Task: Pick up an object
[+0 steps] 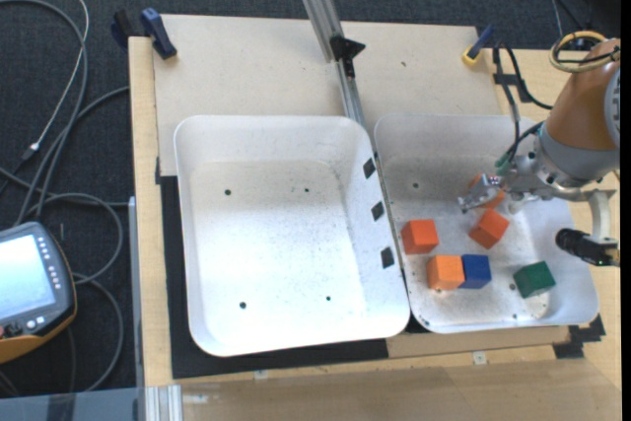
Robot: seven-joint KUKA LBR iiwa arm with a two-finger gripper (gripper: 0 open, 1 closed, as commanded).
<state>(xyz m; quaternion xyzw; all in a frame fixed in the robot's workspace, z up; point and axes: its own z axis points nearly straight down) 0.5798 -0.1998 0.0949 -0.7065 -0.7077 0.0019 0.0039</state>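
Claw (483, 197) low in right bin (434, 138), just above tilted orange cube (489, 228); cannot tell its state. Step: approach for grasp. Next: descend, close on cube. Blue cube (476, 270), green cube (534, 279) nearby.

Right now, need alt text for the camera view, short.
The grey arm's gripper hovers in the right bin beside a tilted orange block. Nearby lie two more orange blocks, a blue block and a green block.
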